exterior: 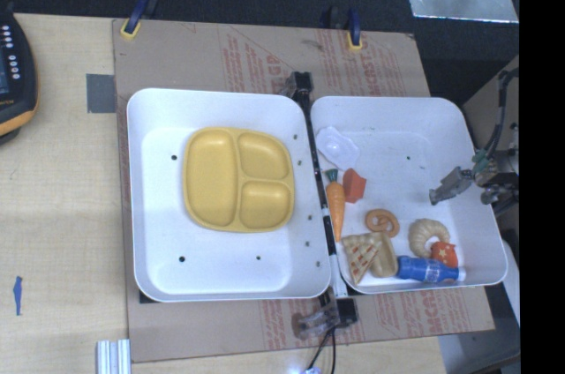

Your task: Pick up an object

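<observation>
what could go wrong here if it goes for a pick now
1. The toys in the right bin are packed close: croissant, blue bottle and waffle sit tightly together, so the tool may nudge or catch a neighbour.
2. The carrot lies against the bin's left wall, leaving little room for a clean grasp.
3. The clear cup is faint and could be missed.

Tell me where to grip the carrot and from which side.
Grip the carrot across its orange middle, coming from straight above. It lies flat and narrow along the bin's left wall, with the red block close beside its top, so the lower half probably offers more room.
</observation>
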Robot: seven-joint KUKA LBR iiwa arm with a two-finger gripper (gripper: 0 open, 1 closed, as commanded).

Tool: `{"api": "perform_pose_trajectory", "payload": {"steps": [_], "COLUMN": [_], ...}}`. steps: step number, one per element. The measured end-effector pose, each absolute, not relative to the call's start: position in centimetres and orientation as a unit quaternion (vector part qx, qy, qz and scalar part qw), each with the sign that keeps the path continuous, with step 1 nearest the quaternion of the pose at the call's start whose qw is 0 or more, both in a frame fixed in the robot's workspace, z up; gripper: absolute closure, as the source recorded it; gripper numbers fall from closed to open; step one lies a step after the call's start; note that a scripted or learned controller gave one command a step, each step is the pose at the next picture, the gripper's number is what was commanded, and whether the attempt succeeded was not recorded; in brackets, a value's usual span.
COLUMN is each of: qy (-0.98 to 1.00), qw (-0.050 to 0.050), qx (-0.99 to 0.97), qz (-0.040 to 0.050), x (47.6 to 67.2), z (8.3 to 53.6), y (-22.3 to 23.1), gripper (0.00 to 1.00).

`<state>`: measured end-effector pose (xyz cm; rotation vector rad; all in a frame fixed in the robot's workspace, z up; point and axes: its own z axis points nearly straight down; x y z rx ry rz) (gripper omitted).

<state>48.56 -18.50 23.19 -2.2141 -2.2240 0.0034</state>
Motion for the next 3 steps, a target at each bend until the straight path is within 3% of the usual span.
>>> {"api": "perform_pose_trajectory", "payload": {"steps": [1,2,3], "qy": [-0.711,-0.710,-0.709], "qw": [0.005,0.004,0.002], "qx": [-0.704,-0.704,-0.705], "qz": [0.0018,0.0017,0.0018], "x": [49.7,49.4,49.4], "z": [13.5,8.9,10.2], "y": [-13.3,-10.6,-10.9], "gripper": [0.00,0.00,1.00]}}
